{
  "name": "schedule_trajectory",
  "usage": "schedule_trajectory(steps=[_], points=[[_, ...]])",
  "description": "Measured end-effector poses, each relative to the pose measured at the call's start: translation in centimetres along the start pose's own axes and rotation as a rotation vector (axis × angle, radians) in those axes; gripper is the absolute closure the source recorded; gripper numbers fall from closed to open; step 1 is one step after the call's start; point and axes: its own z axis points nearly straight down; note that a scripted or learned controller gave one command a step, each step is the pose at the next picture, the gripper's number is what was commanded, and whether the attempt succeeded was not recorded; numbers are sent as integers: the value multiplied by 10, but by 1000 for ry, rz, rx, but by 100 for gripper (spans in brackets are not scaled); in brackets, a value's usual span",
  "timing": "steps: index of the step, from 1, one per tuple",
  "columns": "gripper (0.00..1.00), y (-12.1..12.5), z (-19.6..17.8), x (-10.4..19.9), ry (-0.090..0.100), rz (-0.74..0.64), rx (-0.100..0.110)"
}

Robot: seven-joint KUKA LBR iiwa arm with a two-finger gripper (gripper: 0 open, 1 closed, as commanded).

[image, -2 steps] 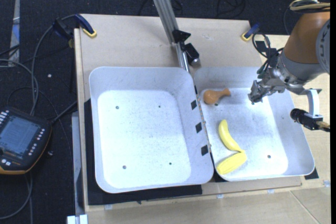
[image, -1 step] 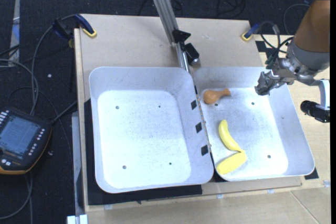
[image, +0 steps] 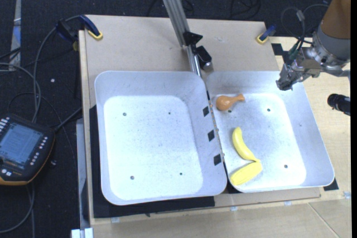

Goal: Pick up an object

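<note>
A yellow banana (image: 244, 157) lies in the right bin (image: 304, 120), near its front left corner. An orange-brown drumstick-shaped toy (image: 228, 101) rests at the bin's far left, close to the divider. My gripper (image: 285, 83) hangs over the right bin's far right corner, well apart from both objects. I see nothing between its tips.
The left bin (image: 111, 97) sits beside the right one on a tan bench (image: 145, 42). A slanted metal pole (image: 175, 5) rises from between the bins. Clamps mark the bench's far corners. A teach pendant (image: 19, 147) lies on the floor at left.
</note>
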Motion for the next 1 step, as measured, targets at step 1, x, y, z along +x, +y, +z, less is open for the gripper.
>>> schedule_trajectory(steps=[1], points=[[100, -7, 13, 48, 2, -3, 5]])
